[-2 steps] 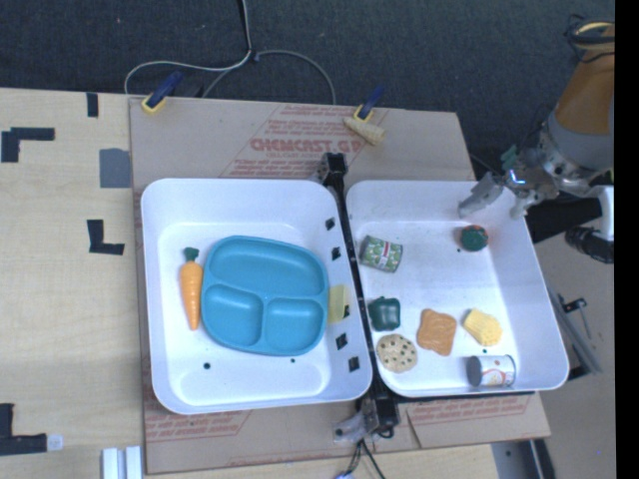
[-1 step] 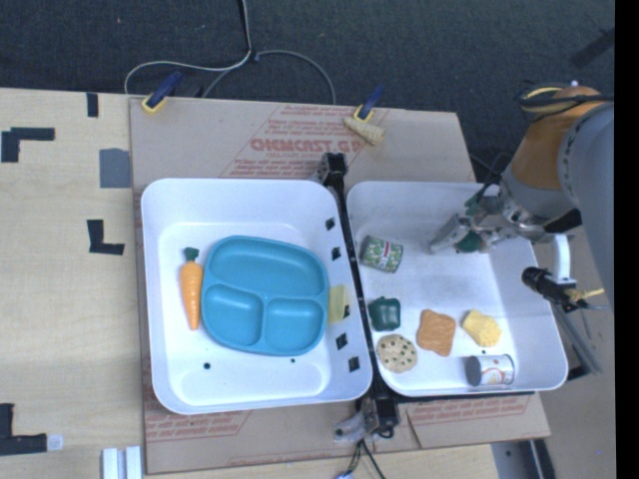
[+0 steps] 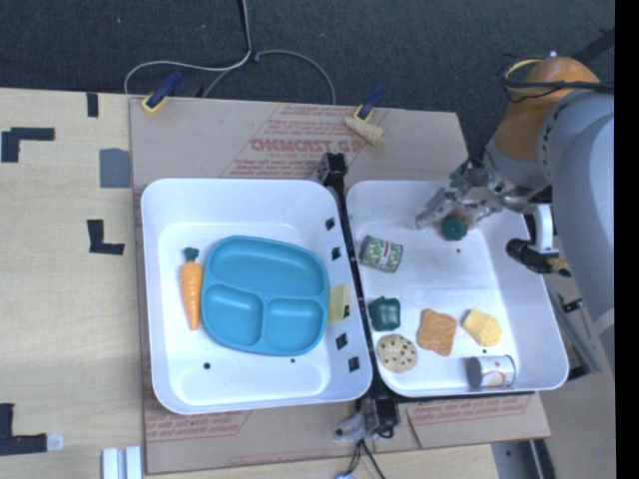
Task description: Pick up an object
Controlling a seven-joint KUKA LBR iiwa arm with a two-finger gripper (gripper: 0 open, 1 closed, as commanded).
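Green ball (image 3: pixel 454 229): a small dark green round thing in the right bin (image 3: pixel 519 312), near that bin's far rim, well beyond the green can.
Gripper (image 3: pixel 446 215): low over the far part of the right bin, right at the green ball; the fingers seem to straddle the ball, but whether they are spread or closed on it I cannot tell.
Arm (image 3: pixel 559 118): grey with an orange band, reaching in over the right bin's far right corner.
Green can (image 3: pixel 380 253): lies on its side by the right bin's left wall; landmark for the rest.
Dark green block (image 3: pixel 384 313): just nearer the camera than the green can.
Cookie (image 3: pixel 396 351): nearer again, beside the left wall.
Orange piece (image 3: pixel 436 331): right of the block.
Yellow piece (image 3: pixel 483 327): right of the orange piece.
Tin (image 3: pixel 491 371): on its side, near corner, well apart from the green can.
Left bin (image 3: pixel 165 257): left of the green can, holding a blue divided plate (image 3: pixel 265 295) and a carrot (image 3: pixel 191 284) beside it.
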